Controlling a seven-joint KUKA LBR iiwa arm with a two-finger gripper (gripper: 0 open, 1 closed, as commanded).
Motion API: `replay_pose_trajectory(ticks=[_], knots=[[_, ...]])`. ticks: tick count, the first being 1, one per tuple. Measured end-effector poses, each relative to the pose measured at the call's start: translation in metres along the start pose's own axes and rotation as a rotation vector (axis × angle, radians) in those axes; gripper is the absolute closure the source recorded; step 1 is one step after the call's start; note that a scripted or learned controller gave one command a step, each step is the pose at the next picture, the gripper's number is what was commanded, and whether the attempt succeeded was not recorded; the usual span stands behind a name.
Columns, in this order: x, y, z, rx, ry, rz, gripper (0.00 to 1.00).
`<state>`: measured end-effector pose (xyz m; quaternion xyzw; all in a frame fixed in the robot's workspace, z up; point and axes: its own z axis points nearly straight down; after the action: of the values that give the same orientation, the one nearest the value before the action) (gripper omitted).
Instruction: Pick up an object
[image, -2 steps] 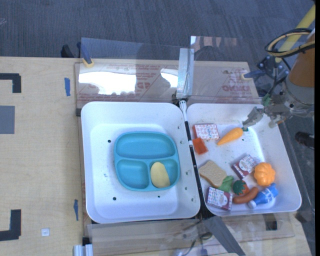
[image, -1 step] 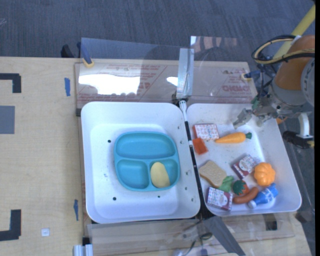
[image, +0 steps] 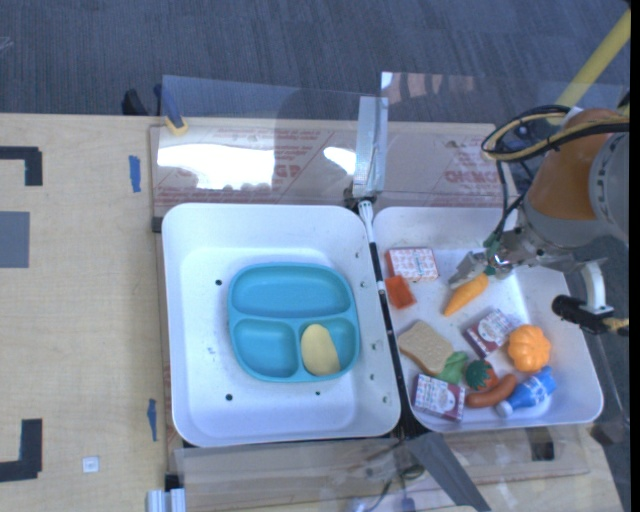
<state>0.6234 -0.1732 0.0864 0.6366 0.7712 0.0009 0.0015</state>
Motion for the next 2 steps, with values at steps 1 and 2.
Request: replay_pose_trajectory(ticks=[1,2], knots=[[-0.001,0.002,-0.013,-0.008,-0.003,0.002,1.00],[0.011,-0.076,-0.001,0.000,-0.001,-0.006,1.00]])
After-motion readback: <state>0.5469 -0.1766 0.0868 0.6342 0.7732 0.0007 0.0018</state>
